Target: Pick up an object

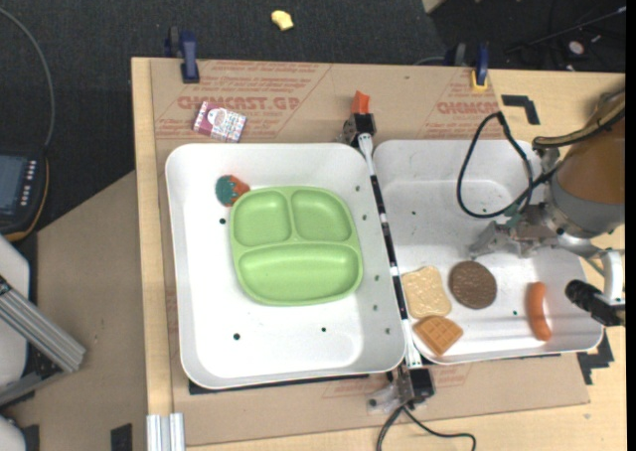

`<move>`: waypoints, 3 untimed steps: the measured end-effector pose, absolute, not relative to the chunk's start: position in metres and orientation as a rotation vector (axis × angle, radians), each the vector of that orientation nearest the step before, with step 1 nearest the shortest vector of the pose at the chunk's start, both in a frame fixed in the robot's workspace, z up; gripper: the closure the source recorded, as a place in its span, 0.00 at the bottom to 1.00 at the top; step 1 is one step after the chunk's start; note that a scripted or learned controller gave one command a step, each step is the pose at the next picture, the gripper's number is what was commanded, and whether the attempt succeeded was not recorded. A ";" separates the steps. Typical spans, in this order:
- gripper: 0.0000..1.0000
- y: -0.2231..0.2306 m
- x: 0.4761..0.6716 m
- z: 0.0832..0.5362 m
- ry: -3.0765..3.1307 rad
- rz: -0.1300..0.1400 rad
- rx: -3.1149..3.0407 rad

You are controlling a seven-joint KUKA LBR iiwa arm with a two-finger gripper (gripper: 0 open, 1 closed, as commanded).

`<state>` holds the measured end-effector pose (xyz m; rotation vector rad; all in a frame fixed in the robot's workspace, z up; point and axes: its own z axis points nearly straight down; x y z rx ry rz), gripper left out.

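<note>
Camera view: fixed, looking down at a slant on two white bins side by side on a bench.
Left bin (199, 270): green divided plate (294, 245) near centre; small red-and-teal item (232, 189) at plate's far left corner, toward bin's far left corner.
Right bin (427, 181): four food-like items, all along near edge.
Cracker (424, 290): pale square, near left corner of right bin, just beside dividing wall.
Wedge (438, 334): orange-brown piece, just nearside of cracker, touching or nearly so.
Disc (473, 284): dark brown, round, no long axis; just right of cracker.
Sausage (539, 311): red-orange; long axis running roughly far-to-near, leaning slightly; close to near right corner.
Arm: grey with orange band, entering over right edge of right bin.
Gripper (519, 236): just above disc, on far side of it; cables in the way.
Jaws: cannot tell whether open or closed; nothing seen held.
Likely target (judgement): disc or sausage, both nearest.
Risk 1: disc flat and low; slipping out likely on closing.
Risk 2: sausage near bin wall; collision with wall possible.
Risk 3: approach along sausage's length, not across it, likely a miss.
</note>
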<state>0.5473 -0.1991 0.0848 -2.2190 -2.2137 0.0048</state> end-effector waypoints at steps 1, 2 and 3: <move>0.00 -0.216 0.611 0.085 -2.223 -0.008 -2.215; 0.00 -0.224 0.671 0.195 -2.237 -0.012 -2.230; 0.00 -0.225 0.574 0.153 -2.211 0.007 -2.221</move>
